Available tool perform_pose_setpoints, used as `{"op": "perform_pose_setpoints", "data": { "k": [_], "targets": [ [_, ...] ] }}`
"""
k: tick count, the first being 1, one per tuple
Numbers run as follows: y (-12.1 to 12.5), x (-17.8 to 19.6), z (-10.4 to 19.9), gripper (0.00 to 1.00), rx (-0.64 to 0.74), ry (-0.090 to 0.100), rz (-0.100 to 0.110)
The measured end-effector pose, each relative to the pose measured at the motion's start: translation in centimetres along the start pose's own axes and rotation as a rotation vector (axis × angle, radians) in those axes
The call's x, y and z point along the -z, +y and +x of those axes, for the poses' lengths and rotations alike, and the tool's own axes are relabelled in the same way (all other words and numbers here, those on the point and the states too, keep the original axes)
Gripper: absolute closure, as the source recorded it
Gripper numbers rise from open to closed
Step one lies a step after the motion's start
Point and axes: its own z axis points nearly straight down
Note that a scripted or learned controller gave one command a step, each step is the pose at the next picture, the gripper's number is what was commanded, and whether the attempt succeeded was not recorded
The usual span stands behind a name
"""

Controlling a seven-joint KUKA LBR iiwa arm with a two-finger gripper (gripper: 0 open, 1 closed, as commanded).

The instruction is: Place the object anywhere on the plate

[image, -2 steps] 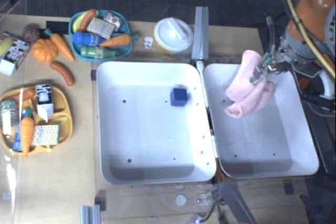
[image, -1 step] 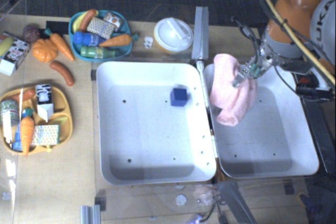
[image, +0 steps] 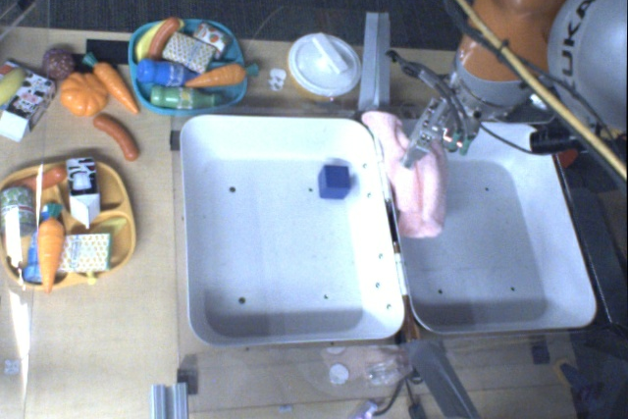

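Two white bins are set on the bench; a blue cube lies in the left one. A pink cloth is pinched by the gripper.

Two shallow white bins sit side by side on the bench: the left bin and the right bin. One blue cube lies in the left bin, and one pink cloth drapes along the divide between them. One robot arm reaches in, carrying one gripper. Beyond the bins stand one round white lid, one blue bowl and one yellow bowl, both heaped with toy food. One small pumpkin rests on the bench, with one loose carrot and one sausage beside it.
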Motion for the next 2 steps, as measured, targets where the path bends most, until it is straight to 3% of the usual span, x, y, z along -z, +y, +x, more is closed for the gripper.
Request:
{"op": "perform_pose_setpoints", "data": {
  "k": [1, 2],
  "targets": [
    [5.4, -0.3, 1.5, 1.00, 0.402, -0.002, -0.002],
    [9.7, 0.3, 2.1, 1.00, 0.464, -0.002, -0.003]
  ]
}}
